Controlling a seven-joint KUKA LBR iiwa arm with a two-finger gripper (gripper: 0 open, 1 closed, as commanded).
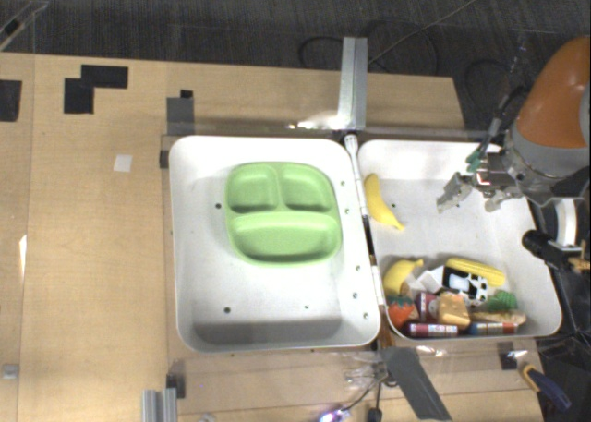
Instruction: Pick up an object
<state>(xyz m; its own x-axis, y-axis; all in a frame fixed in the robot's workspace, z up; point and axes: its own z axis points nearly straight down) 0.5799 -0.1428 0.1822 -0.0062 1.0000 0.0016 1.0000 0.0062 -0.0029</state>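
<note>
Nothing picked yet: my gripper (469, 191) hangs with fingers spread and bare over the right bin (420, 160), the banana (380, 202) lying at its left wall, toy pile (452, 298) untouched at the near end.

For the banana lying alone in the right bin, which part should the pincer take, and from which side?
Probably the middle of the banana, from straight above. It lies flat and apart from the pile, but close to the bin's left wall, so closing across its narrow width at mid-length, where it bows away from the wall, looks safest.
</note>
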